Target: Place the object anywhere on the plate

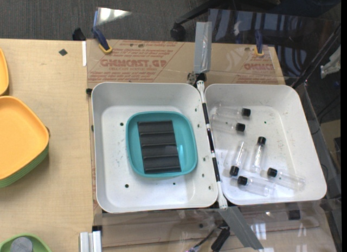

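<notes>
A teal square plate (pixel 133 137) lies in the middle of the left white bin (pixel 108 186). A black ridged block (pixel 159 147) rests flat on the plate and covers most of its floor. The right white bin (pixel 295 115) holds several clear plastic vials with black caps, lying loose. One vial (pixel 237 159) lies near the bin's centre, another (pixel 258 150) just right of it, and a third (pixel 284 176) toward the front right. Further vials lie at the back left and front of that bin.
A stack of yellow plates (pixel 19 140) sits on the wooden bench at the far left. A cardboard sheet (pixel 141 58), held by clamps, lies behind the bins. A green round object (pixel 21 244) peeks in at the bottom left corner.
</notes>
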